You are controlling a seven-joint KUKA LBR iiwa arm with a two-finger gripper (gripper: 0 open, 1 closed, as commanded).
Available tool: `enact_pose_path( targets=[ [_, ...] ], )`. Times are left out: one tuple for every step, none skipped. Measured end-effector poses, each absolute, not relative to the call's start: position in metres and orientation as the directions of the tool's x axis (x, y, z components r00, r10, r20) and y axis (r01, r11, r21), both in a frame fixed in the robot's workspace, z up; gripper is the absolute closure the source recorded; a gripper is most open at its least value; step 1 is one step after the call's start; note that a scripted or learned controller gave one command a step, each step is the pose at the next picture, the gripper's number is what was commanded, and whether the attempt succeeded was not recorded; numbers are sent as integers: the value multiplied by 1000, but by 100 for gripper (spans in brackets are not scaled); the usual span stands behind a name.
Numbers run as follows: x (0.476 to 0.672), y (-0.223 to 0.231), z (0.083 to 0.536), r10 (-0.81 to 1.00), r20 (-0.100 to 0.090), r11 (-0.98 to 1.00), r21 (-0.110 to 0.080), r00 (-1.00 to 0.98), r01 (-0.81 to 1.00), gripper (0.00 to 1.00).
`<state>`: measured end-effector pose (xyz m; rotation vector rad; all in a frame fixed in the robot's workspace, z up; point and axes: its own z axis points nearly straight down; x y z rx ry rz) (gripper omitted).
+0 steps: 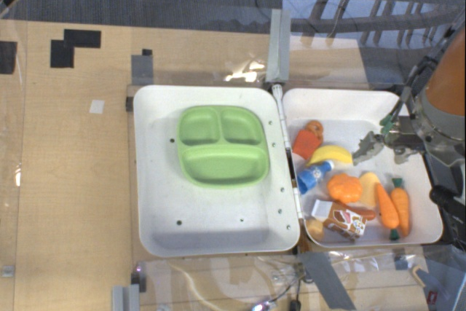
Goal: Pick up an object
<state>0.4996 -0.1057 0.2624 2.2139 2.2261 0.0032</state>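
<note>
Several toy foods lie in the right white bin (349,109): a red-orange piece (312,135), a yellow banana (331,154), a blue bottle (314,175), an orange fruit (345,189), two carrots (386,206) and a brown carton (344,221). My gripper (382,148) hangs over the right bin's right half, just right of the banana and above the carrots. It is open, with one grey finger (364,148) reaching toward the banana. Nothing sits between the fingers.
The left white bin (156,222) holds a green divided plate (220,144). A metal divider (287,156) separates the two bins. The grey arm with its orange band (445,84) comes in from the right over the right bin's far corner.
</note>
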Motion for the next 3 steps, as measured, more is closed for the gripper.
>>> enact_pose_path(
  targets=[
    [489, -109, 217, 990, -1, 141, 4, -141, 990, 0],
    [503, -121, 93, 998, -3, 60, 14, -60, 998, 0],
    [505, -120, 103, 998, -2, 60, 17, -60, 998, 100]
  ],
)
